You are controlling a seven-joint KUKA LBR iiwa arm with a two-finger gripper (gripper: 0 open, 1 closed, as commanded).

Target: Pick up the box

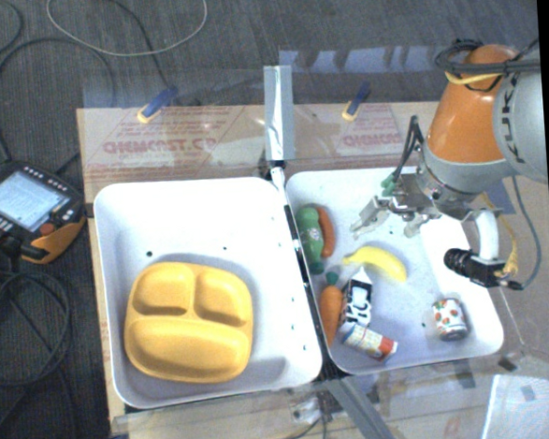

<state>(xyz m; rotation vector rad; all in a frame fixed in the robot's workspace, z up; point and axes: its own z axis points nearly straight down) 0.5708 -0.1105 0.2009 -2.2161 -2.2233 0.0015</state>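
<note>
We count two white bins side by side. The left bin (106, 226) holds one thing, a yellow compartment tray (189, 320) with three recesses, lying toward the bin's near-left part. The right bin (489, 335) holds seven things: one green vegetable (309, 231) and one orange sausage-like piece (327, 229) along the dividing wall, one small dark green piece (332, 276) just below them, one banana (378, 262), one carrot (330, 309), one small can (448, 317), and one box (361, 318).

The box is small, black and white, with bold printing on its face and a red end. It lies flat and tilted, its red end pointing to the near-right. It sits in the near-left part of the right bin, touching or just beside the carrot, below the banana, well apart from the can.

The gripper (386, 211) hangs over the far middle of the right bin, above the banana and apart from the box. Its fingers (366, 219) stand spread apart, with nothing between them.

Room: bare floor lies between box and can and along the right wall; the box's left side is crowded by the carrot and the dividing wall.
</note>
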